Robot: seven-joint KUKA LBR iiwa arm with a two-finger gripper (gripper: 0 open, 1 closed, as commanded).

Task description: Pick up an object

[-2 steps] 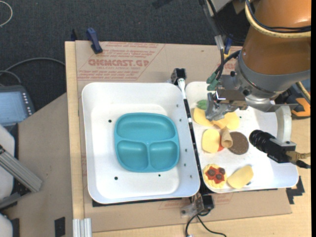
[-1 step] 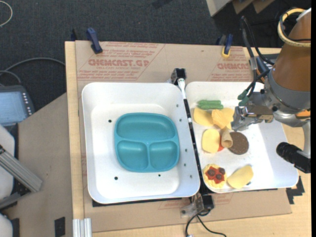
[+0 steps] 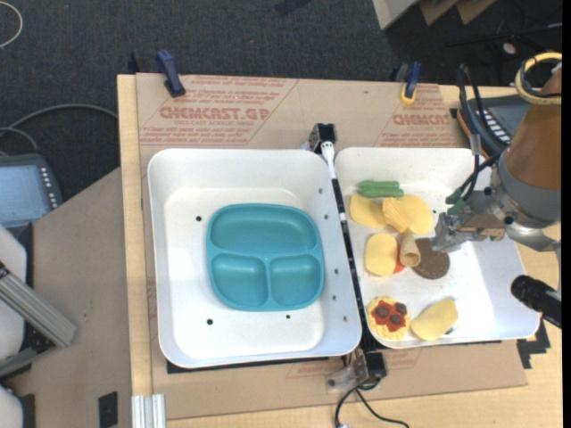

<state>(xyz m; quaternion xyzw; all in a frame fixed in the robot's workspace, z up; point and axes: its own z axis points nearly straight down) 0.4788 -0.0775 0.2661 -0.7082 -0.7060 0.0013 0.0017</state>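
On the desk [image 3: 223, 105], two shallow white bins side by side.

Left bin [image 3: 169, 239]: one teal divided plate [image 3: 264, 257], three compartments, lying flat near the middle.

Right bin [image 3: 500, 301]: toy food items, clustered toward the bin's left half.
- Green pod-shaped piece [image 3: 380, 188], near the far wall.
- Yellow ridged piece [image 3: 407, 212], touching a smooth yellow piece [image 3: 365, 210] on its left.
- Yellow rounded piece [image 3: 381, 254], just beside a tan cone [image 3: 409, 251].
- Brown disc [image 3: 432, 264], directly beneath the end effector.
- Pizza slice with red toppings [image 3: 388, 316], near the front wall.
- Pale yellow lump [image 3: 434, 319], beside the slice.

End effector [image 3: 443, 236]: low over the brown disc; whether released or clenched, cannot tell.
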